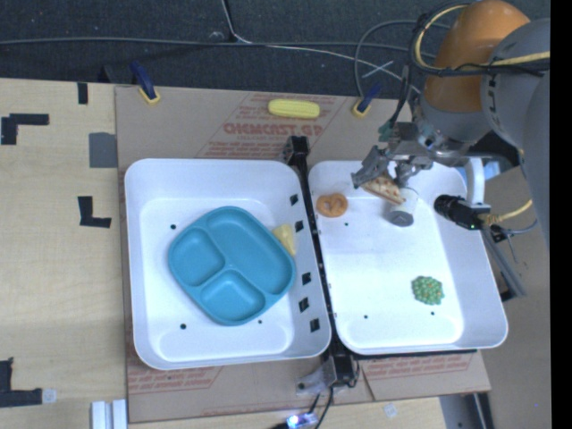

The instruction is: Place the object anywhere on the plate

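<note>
We look down on two white bins side by side on a cardboard sheet [223,132]; the left bin [152,204] occupies the centre-left of the frame, the right bin [465,320] the centre-right. In the left bin we see a blue plate [231,264] with three compartments, lying tilted; a small pale yellow piece [284,237] rests just beside its upper right rim. In the right bin we note a round brown cookie-like item [333,206] near the upper left corner, a green bumpy ball [427,290] toward the lower right, and a small grey cylinder [399,215] in the upper middle. The arm [483,52] enters from the upper right of the frame, its orange band uppermost; the gripper [386,184] hangs over the upper part of the right bin, its fingers pinching a tan wedge-shaped item [386,188], which shows between them just above the grey cylinder; we cannot tell whether the wedge touches the bin floor. Well apart from the plate, a yellow banana-like object [293,108] lies on the cardboard above the bins; two clamps [143,84] with yellow tips hold the sheet's upper edge.
</note>
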